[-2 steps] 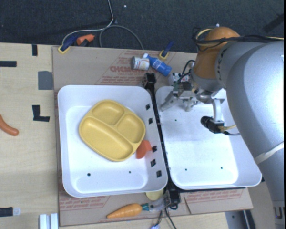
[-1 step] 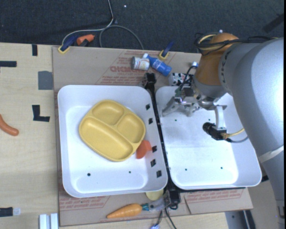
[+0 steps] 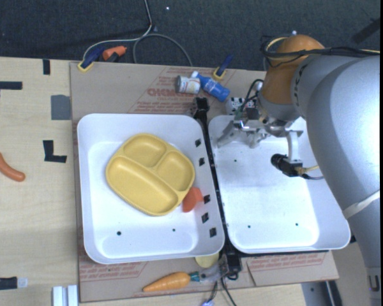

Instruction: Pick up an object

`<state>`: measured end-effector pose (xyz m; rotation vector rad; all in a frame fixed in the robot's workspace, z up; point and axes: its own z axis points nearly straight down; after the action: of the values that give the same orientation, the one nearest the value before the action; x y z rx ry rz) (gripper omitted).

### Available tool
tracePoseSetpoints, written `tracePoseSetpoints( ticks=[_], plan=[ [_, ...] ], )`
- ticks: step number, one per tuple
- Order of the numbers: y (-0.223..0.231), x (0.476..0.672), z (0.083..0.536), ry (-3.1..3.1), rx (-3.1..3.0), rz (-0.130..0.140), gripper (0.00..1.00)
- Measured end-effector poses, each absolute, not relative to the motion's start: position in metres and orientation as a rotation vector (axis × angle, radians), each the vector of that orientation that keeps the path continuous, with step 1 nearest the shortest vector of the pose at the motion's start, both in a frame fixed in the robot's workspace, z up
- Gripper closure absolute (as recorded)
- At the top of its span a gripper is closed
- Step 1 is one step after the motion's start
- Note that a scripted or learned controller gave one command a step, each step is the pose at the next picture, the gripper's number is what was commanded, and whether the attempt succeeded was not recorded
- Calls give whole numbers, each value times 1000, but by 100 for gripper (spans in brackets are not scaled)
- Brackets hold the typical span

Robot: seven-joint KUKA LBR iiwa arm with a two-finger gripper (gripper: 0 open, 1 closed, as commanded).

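Over the far left corner of the right white bin [image 3: 274,215], the gripper [image 3: 241,131] hangs low above the bin floor, close to the wall shared with the other bin. It is seen from above and partly hidden by the wrist, so I cannot tell how far open it is, and nothing can be seen in its hold. Behind it, the grey arm [image 3: 345,120] with its orange band [image 3: 292,65] fills the right side of the view.

Left of the gripper, across the shared wall, lies the left white bin [image 3: 140,238]. A yellow divided plate [image 3: 150,174] rests flat in the middle of that bin, well apart from the gripper. A small orange-red piece [image 3: 191,199] touches the plate's edge on the side nearest the gripper, below and to its left.

Just beyond the gripper, outside the bins, a blue and white bottle [image 3: 203,85] lies on its side on the cardboard. Farther off, a toy carrot [image 3: 168,282] lies in front of the left bin, and a toy sausage [image 3: 8,166] lies on the bench at the far left.
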<state>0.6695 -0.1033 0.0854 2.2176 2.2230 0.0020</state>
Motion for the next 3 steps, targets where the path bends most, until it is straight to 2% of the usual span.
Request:
tracePoseSetpoints(
  ticks=[1, 2, 3],
  plan=[
    [-103, 669, 96, 2222, 2215, 1, 100],
    [-104, 669, 95, 2222, 2216, -1, 0],
    [-97, 668, 85, 2221, 2219, -6, 0]
  ],
)
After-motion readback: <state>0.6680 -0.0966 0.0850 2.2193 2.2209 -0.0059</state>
